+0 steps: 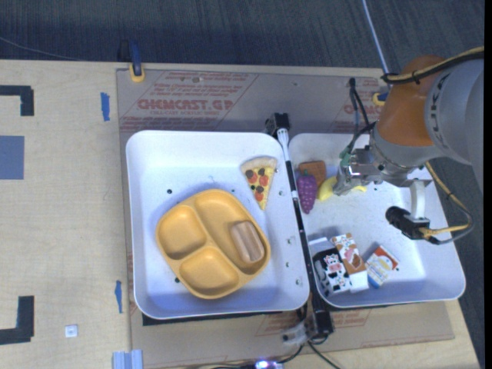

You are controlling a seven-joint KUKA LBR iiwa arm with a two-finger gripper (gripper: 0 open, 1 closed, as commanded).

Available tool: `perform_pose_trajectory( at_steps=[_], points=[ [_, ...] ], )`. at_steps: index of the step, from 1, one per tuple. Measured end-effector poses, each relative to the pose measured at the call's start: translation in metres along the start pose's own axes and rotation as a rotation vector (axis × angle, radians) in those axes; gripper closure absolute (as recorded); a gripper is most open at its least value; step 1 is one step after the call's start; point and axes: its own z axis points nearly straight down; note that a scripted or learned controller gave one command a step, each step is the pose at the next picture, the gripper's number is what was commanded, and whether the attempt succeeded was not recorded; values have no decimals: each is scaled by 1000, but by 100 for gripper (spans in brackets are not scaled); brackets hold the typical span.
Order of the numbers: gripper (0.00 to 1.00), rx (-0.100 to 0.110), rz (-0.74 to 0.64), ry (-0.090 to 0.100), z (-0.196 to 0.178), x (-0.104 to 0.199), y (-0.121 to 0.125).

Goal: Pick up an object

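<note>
gripper (347, 177) beside yellow banana toy (329, 188)

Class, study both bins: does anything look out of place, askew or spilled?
Nothing is spilled or damaged. The only oddity: the pizza slice lies loose on the left bin floor beside the yellow divided plate, while the hot dog sits in a compartment.

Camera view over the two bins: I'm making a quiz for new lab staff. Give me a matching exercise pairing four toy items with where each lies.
Things:
1. pizza slice
2. hot dog
3. purple grapes
4. small cartons

Places:
A. in a compartment of the yellow divided plate
B. right bin, near front edge
C. left bin, beside the plate, by the divider
D. right bin, far left corner

Pairs: 1-C, 2-A, 3-D, 4-B
</note>
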Motion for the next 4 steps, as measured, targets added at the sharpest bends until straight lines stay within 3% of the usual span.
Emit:
perform_pose_trajectory(
  at_steps=[1,2,3,4],
  points=[
    [100,8,-1,3,-75,18,-71],
    [100,8,0,2,-68,-5,-127],
    [100,5,0,0,-93,-59,-98],
    [100,-2,0,-3,-12,0,-125]
  ],
)
